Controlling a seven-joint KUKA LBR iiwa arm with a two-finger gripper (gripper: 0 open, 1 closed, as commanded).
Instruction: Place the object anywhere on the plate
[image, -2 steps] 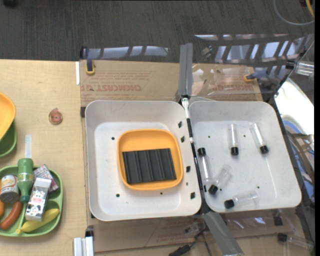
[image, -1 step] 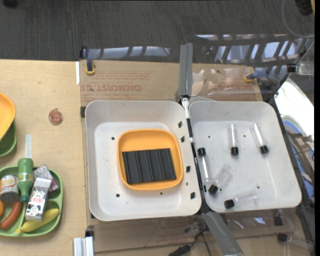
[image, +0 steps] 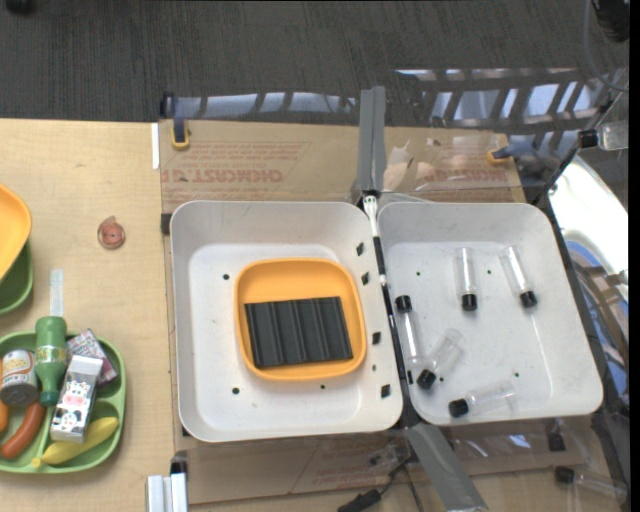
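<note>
An orange square plate (image: 300, 273) sits in the middle of the left white bin (image: 205, 340). A black ridged rectangular object (image: 303, 331) lies flat on the plate and covers most of its floor. The right white bin (image: 560, 350) holds several clear tubes with black caps: two upright-lying ones at the back (image: 466, 277) (image: 519, 275), one along the left wall (image: 406, 325), one near the middle (image: 440, 358) and one at the front (image: 482, 401).
On the wooden bench to the left stands a green tray (image: 100, 440) with toy food and a bottle. An orange bowl (image: 10, 235) and a small pink item (image: 112, 233) lie further back. Cardboard (image: 260, 170) lies behind the bins.
</note>
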